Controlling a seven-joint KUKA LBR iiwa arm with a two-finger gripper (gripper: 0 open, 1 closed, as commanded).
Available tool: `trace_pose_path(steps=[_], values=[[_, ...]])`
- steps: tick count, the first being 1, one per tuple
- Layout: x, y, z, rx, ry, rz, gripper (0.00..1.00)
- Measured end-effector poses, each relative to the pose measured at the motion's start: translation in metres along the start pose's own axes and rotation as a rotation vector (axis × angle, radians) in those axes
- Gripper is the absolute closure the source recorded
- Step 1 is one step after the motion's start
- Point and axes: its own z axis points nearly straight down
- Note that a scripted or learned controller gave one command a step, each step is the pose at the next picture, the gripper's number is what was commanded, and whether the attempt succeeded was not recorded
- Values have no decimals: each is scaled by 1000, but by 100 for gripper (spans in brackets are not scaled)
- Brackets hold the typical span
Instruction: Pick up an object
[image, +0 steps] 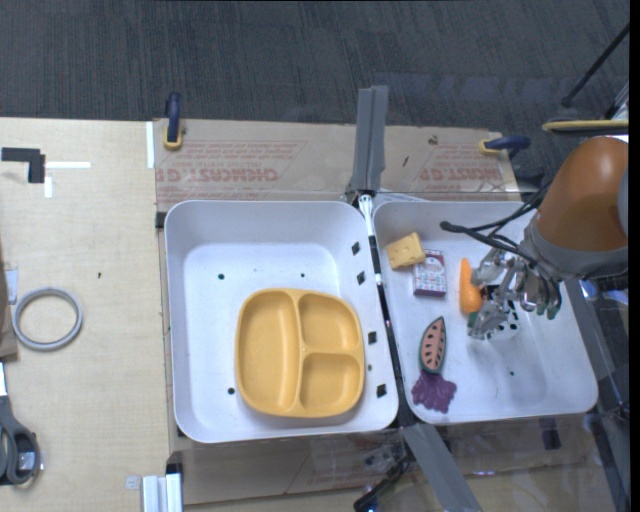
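One claw (487, 322) — perhaps touching carrot (468, 288) — right bin (560, 395).

Upside-down red print on cardboard (330, 160), illegible.

Right bin (560, 395): your open floor is front-right; carrot (468, 287), box (430, 273), cheese (405, 251), watermelon (432, 344), grapes (434, 393) crowd the left.
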Motion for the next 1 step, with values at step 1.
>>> trace_pose_path(steps=[1], values=[[-56,20,10,10,30,411,0]])
